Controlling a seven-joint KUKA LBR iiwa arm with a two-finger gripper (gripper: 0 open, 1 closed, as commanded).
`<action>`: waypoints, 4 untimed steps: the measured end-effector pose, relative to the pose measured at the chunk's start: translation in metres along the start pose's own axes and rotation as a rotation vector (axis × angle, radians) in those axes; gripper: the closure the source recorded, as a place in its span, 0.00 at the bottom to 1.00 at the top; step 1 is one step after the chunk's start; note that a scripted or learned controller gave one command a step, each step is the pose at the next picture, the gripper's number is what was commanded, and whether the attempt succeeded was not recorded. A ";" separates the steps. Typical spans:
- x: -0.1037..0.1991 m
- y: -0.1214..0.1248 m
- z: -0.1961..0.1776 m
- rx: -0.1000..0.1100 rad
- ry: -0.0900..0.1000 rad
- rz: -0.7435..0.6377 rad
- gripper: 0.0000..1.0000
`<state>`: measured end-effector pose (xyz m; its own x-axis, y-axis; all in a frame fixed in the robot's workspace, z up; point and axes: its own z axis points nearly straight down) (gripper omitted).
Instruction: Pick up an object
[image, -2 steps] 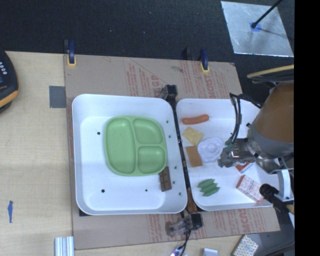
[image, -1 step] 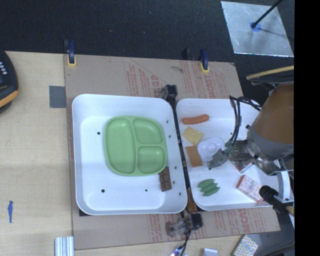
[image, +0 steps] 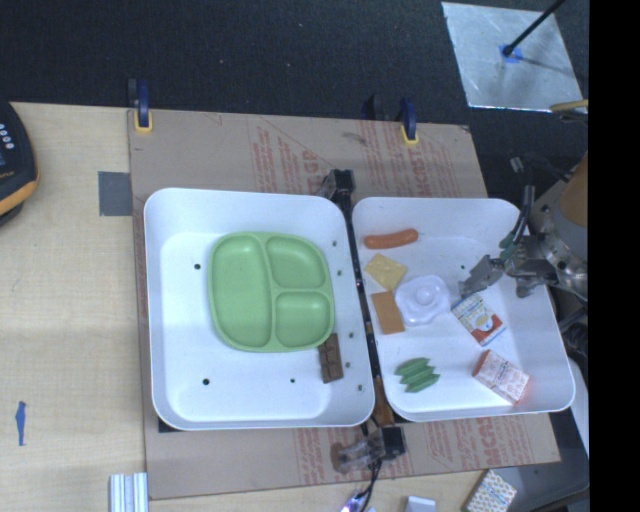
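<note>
Landmark: the right bin (image: 455, 408), one of two white bins on the worktop (image: 70, 330).
Green pods (image: 417, 375): near the front of the right bin, left of centre.
Small carton (image: 500, 378): front right corner of that bin.
Second carton (image: 477, 318): mid-bin, right of a clear lid (image: 421, 298).
Orange slab (image: 387, 312) and yellow slab (image: 385, 271): along the bin's left wall.
Sausage (image: 390, 238): at the bin's far left.
Gripper (image: 484, 281): low over the bin's right half, just above the second carton; jaws look parted with nothing between them.
Green plate (image: 270, 291): in the left bin (image: 170, 390), beyond the right bin's left wall.
</note>
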<state>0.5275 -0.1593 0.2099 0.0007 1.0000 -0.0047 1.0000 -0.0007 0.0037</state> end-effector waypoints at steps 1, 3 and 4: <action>-0.033 -0.014 0.115 0.006 0.001 -0.003 0.00; 0.045 -0.016 0.050 0.003 0.007 -0.014 1.00; 0.041 -0.017 0.053 0.007 0.005 -0.006 0.00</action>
<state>0.5110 -0.1187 0.1570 -0.0057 1.0000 0.0001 1.0000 0.0057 -0.0031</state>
